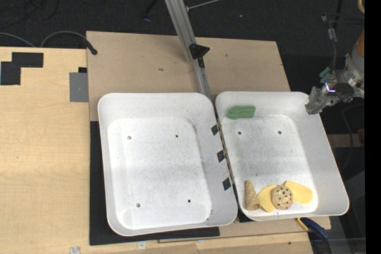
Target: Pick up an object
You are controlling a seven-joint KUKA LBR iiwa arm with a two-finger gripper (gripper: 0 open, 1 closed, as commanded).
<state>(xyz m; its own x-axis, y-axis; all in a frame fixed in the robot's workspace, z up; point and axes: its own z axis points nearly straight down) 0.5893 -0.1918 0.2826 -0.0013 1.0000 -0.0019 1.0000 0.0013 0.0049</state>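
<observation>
I see the jaws (315,102) hanging just past the far right corner of the right bin (333,178), too small and dark for me to tell how far apart they stand. A green block (241,112) lies at that bin's far left. A cookie (281,196) rests on yellow pieces (299,193) beside a tan cone (251,195) along the near wall. The left bin (113,122) sits alongside on the worktop (143,62)

Grey-silver end effector (315,102), dark tips, small teal spot, bluish highlights.
</observation>
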